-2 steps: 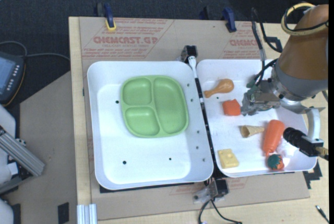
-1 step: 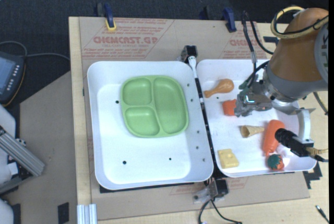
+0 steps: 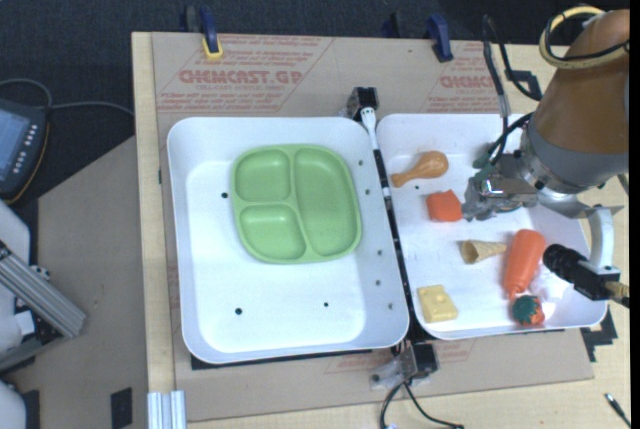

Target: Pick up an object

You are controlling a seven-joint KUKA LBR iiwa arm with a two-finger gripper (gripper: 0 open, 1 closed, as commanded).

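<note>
The claw (image 3: 480,197), its opening impossible to tell, hangs beside the red block (image 3: 444,207), arm hiding the right bin's (image 3: 470,322) far corner.

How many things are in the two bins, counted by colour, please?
Green: 1, the divided plate
Orange: 2, the carrot and the block
Tan or brown: 2, the drumstick and the cone
Yellow: 1, the cheese piece
Total: 6

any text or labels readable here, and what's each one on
"CHEMCAST G P", red print on the brown protective paper of the bench board behind the left bin; its last letters are unsure.
More of the same red print behind the right bin, around, too broken up to read.
</note>
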